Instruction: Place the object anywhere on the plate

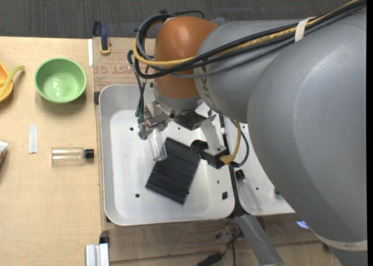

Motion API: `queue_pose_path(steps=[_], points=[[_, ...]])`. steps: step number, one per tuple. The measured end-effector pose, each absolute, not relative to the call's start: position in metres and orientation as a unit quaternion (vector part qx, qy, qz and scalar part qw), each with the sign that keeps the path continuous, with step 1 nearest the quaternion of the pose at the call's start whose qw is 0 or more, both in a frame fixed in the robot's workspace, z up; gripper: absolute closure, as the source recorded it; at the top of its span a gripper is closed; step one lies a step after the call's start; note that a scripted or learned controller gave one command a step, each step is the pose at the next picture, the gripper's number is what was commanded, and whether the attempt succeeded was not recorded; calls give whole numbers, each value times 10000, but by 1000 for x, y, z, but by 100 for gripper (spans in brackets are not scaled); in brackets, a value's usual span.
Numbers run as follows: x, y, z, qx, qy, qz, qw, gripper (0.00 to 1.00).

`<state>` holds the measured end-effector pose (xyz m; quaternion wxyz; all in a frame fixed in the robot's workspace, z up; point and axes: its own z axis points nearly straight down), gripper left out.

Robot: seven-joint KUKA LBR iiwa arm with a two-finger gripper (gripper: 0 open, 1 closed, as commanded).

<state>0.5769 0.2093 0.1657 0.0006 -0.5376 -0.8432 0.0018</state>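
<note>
Two-finger gripper low over shallow white bin, fingers apart, touching upper-left edge of black ribbed rectangular block (nothing between them). Open floor left and below block.

A block lies in the left bin under the arm, with the right bin beside it, while a bowl, bottle and strip sit on the bench to the left.
</note>
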Motion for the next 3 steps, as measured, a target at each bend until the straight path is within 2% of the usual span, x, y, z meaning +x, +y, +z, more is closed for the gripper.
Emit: queue_pose_path(steps=[1,2,3], points=[[599,82,214,-4305,-9026,6,-7,100],[526,131,128,-3458,-9383,13,14,100],[527,131,128,-3458,-9383,11,12,0]])
